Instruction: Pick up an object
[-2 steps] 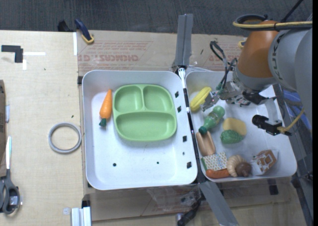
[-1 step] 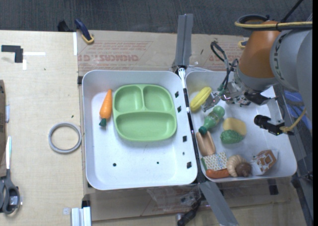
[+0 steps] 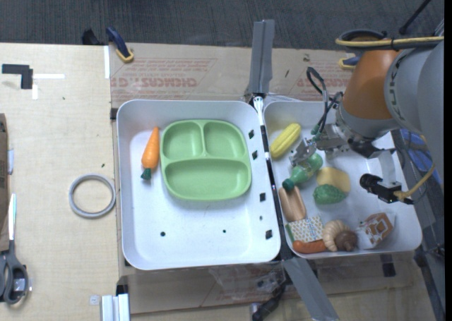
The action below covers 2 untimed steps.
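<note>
Green toy vegetable lies in the right bin, just below the yellow corn and beside a hot dog. Gripper sits directly over it; finger opening cannot be told. Left bin contains a green divided plate and a carrot.

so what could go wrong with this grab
The gripper sits low in the right bin, right at the green toy and beside the yellow corn. With items packed close, it may nudge neighbours or pinch two together. The divider wall is also near, so a sideways move could clip it.
</note>
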Each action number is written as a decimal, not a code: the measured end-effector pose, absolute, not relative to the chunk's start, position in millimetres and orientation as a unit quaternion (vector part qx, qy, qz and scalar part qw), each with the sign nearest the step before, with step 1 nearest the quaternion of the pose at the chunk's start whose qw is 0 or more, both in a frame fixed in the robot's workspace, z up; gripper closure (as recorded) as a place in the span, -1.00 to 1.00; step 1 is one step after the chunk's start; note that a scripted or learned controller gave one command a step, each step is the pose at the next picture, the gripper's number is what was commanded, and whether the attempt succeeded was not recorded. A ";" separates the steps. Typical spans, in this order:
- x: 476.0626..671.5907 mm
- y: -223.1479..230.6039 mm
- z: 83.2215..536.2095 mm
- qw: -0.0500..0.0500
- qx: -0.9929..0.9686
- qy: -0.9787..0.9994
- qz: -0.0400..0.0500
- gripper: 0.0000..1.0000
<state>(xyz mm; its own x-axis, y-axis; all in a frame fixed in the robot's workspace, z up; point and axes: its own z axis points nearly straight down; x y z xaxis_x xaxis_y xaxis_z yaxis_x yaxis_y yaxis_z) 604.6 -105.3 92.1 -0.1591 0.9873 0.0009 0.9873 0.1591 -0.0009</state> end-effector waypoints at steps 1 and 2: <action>604.9 -106.5 101.6 0.000 -0.650 -0.760 0.000 1.00; 604.8 -106.7 101.6 0.000 -0.650 -0.760 0.000 -1.00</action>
<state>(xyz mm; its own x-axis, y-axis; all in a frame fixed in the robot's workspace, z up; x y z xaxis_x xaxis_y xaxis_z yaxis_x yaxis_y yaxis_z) 604.8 -106.7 101.6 -0.1558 0.9878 -0.0005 0.9878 0.1558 -0.0001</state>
